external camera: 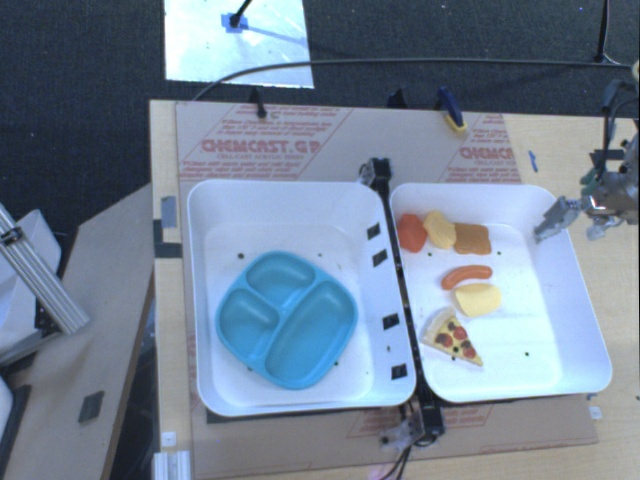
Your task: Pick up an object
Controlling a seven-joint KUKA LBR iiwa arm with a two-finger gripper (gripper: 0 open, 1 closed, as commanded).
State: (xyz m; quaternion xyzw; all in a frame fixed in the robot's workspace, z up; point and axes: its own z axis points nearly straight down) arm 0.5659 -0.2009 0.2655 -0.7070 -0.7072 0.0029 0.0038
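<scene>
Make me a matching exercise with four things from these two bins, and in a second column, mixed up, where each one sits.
Things:
1. blue divided plate
2. pizza slice
3. red tomato
4. sausage

Places:
A. right bin, far left corner, next to the divider
B. left bin, in the middle
C. right bin, nearest the front edge
D. right bin, in the middle, just behind the yellow block

Pairs: 1-B, 2-C, 3-A, 4-D
</scene>
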